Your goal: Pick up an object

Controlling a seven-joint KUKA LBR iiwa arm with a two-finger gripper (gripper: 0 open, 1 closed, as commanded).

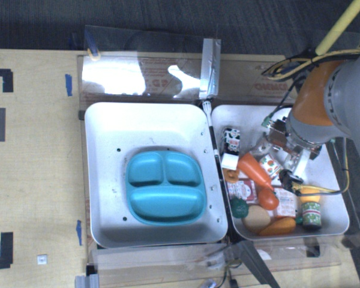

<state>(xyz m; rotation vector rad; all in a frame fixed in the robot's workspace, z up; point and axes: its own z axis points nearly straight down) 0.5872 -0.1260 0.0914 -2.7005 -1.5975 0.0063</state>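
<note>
The right white bin (338, 174) holds a jumble of toy foods. An orange carrot (254, 170) lies slantwise in its middle, with a black-and-white carton (231, 140) behind it and a red-printed packet (241, 191) beside it. My gripper (281, 165) hangs low over this bin, just right of the carrot's upper end and right by a small red-and-white item (270, 163). I cannot make out anything held. A yellow piece (309, 189) and a green-lidded jar (311, 213) lie to the gripper's front right.
The left white bin (108, 161) carries a blue divided plate (165, 186). At the right bin's front lie a dark green ball (239, 209), a tan lump (257, 219) and an orange piece (279, 225). A metal divider (210, 71) stands behind the bins.
</note>
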